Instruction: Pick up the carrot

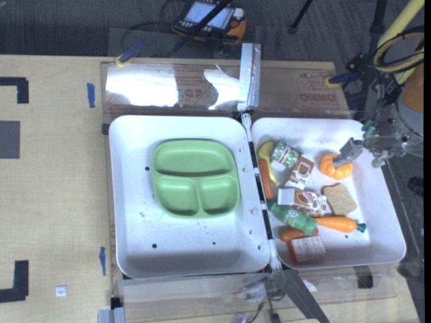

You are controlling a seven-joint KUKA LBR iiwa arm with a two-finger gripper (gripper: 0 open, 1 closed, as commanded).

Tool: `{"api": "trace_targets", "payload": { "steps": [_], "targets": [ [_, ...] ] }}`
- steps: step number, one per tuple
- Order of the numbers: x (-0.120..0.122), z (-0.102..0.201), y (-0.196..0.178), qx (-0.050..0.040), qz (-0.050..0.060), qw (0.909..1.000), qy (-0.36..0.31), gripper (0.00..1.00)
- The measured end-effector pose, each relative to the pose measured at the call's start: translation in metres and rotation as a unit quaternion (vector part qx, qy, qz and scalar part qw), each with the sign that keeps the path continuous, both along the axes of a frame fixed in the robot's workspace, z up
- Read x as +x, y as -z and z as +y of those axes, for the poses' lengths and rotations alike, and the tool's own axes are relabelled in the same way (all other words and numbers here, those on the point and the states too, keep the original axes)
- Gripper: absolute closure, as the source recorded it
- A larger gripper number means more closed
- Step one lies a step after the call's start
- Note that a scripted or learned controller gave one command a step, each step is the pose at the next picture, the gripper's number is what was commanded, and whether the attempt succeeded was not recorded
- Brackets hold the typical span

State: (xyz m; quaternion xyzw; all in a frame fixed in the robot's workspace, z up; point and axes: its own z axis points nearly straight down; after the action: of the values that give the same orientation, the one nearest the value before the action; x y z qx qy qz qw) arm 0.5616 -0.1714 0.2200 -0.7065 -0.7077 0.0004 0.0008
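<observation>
The grey two-finger gripper (349, 151) hangs over the far right part of the right-hand shallow white bin (390, 237), its tip just beside a small orange pumpkin-shaped toy (335, 166); whether it is wide or narrow, I cannot tell. The orange plastic carrot (337, 224) lies apart from it, toward the bin's near side, just below a brown toast-slice toy (339, 199). Its long axis runs roughly left to right, green leafy end pointing right. The left white bin (128, 200) bears a green divided plate (196, 177).
</observation>
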Motion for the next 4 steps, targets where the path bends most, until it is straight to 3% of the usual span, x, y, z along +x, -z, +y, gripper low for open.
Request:
{"api": "trace_targets", "payload": {
  "steps": [1, 2, 3, 4],
  "targets": [
    [0.020, -0.022, -0.112, -0.0014, -0.002, 0.9985, 0.054, 0.00],
    [0.036, 0.008, -0.192, -0.0016, -0.002, 0.9810, 0.194, 0.00],
    [0.105, 0.001, -0.008, -0.0005, 0.001, 0.9885, 0.151, 0.00],
    [0.086, 0.024, -0.003, 0.0000, 0.000, 0.9989, 0.048, 0.00]
  ]
}}
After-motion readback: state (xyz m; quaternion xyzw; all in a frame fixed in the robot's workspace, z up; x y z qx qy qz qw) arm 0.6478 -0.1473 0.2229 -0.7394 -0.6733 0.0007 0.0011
